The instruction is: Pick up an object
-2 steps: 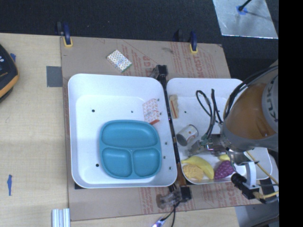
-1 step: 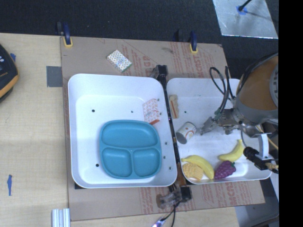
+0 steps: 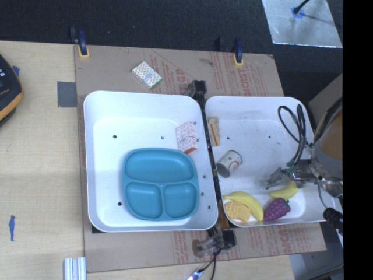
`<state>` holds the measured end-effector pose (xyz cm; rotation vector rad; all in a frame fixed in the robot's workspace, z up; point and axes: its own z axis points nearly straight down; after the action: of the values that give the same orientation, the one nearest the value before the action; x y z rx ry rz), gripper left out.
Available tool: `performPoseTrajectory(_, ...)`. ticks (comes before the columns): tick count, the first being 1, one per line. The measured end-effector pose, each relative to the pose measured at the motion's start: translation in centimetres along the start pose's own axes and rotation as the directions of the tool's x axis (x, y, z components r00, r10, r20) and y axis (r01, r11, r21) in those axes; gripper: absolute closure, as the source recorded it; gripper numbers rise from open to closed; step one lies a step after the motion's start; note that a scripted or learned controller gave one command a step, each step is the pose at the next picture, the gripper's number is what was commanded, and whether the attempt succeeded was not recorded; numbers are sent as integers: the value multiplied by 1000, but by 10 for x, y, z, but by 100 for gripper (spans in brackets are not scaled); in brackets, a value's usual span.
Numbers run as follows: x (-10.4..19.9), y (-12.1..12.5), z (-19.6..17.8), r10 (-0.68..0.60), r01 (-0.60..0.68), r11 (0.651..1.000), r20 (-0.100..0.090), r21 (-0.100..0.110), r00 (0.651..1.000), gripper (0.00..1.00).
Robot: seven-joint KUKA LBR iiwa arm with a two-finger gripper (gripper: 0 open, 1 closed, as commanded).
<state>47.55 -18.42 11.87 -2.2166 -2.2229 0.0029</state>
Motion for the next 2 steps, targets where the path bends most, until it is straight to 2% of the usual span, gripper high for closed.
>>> performPoseTrajectory(1,37,4,22,0,1,1000,11,-16,1000,0)
performPoseTrajectory(2,35,5,11,-3,3,1000,15,-18,1000,100)
